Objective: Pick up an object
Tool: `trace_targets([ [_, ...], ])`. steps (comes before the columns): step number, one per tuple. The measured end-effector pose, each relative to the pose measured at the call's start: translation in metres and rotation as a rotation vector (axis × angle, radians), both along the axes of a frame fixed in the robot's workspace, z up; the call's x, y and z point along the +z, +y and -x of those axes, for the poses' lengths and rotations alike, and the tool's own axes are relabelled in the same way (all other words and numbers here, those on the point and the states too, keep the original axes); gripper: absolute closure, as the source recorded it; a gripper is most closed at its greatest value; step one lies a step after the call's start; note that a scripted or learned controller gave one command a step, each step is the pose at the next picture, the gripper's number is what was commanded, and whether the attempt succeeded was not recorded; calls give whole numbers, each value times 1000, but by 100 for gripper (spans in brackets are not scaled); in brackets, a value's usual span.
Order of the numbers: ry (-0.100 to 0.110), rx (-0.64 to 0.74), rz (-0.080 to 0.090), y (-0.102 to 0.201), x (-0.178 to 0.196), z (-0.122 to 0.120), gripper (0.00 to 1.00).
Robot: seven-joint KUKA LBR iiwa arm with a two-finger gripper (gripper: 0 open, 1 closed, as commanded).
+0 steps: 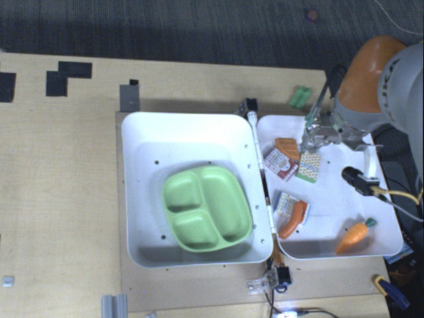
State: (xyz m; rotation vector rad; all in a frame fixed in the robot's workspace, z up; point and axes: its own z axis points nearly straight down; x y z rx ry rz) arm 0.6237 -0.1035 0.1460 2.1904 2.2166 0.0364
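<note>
Closest to the camera in the right bin point(331, 207) is a toy carrot point(352, 237), sitting near the front rim toward the right corner. Left of it, by the wall the two bins share, an orange-red sausage point(293, 220) lies at a slant, touching a small striped packet point(284, 203) just behind it. The floor between the carrot and the sausage is bare white, and so is a good stretch of the middle, so that's the open room in there. Further back it gets crowded: a red-and-white packet point(280, 163), a green patterned card point(309, 167) and an orange bread-looking piece point(287, 147) are bunched together, touching or overlapping, all close to the shared wall. The gripper point(317, 140) sits right over the back edge of that bunch, just above the card and beside the orange piece. It's a blurry metal clump from this angle, so honestly I can't tell if it's open or closed, or if it has hold of anything. The arm point(387, 78) comes in from the right, over the bin's far right corner. The left bin point(142, 177) has just a green divided plate point(207, 207), well apart from all this, with white floor around it. Past the right bin's back rim, a small green thing point(299, 97) lies on the bench point(59, 177).
</note>
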Motion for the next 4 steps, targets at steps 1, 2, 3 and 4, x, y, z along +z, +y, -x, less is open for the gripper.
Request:
trace_targets([
  [1, 0, 0, 0, 0, 0, 0, 0],
  [2, 18, -8, 2, 16, -46, -23, 0],
  [3, 16, -5, 0, 17, -34, -24, 100],
  [4, 32, -8, -2, 74, 39, 107, 100],
])
